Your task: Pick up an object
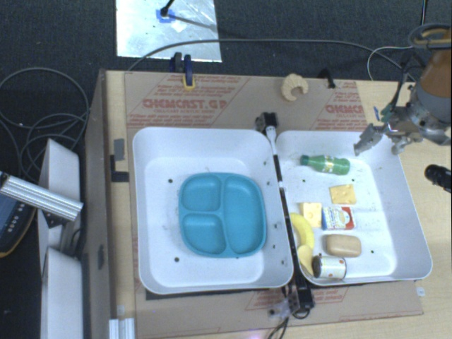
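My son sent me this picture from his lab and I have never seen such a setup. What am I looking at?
This is one camera looking down at a slant on a bench. The grey machine at the right is a robot arm; its gripper hangs above the right bin's far edge, holding nothing. That white bin contains a green bottle, a cheese wedge, a small carton, a banana, a bread roll and a small can. The left bin holds a blue divided plate. The arm's job is to pick something up.
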Tool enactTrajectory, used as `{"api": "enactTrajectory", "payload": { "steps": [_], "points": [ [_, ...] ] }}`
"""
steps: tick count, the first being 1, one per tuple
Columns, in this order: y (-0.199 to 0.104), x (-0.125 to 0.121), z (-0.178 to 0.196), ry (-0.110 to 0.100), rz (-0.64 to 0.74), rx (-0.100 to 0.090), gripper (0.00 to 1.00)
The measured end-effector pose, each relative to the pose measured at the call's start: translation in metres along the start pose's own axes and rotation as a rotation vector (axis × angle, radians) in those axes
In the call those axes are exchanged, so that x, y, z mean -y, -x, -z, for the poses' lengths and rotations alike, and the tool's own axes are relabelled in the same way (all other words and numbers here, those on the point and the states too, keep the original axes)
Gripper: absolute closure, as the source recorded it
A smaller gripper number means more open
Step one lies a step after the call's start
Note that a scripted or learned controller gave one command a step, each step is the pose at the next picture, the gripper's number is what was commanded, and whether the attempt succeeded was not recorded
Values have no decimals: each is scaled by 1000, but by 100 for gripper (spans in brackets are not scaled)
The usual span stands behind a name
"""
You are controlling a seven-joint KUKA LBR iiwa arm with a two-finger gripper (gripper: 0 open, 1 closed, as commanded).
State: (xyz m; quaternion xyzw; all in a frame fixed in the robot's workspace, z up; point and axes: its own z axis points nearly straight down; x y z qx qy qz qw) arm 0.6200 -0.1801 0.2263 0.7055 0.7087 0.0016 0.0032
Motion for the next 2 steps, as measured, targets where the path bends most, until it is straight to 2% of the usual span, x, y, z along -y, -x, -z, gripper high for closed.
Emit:
{"api": "enactTrajectory", "payload": {
  "steps": [1,2],
  "points": [
    [-7,3,-129,-9,-2,-3,0],
    [-29,48,-142,-7,-3,-2,0]
  ]
}}
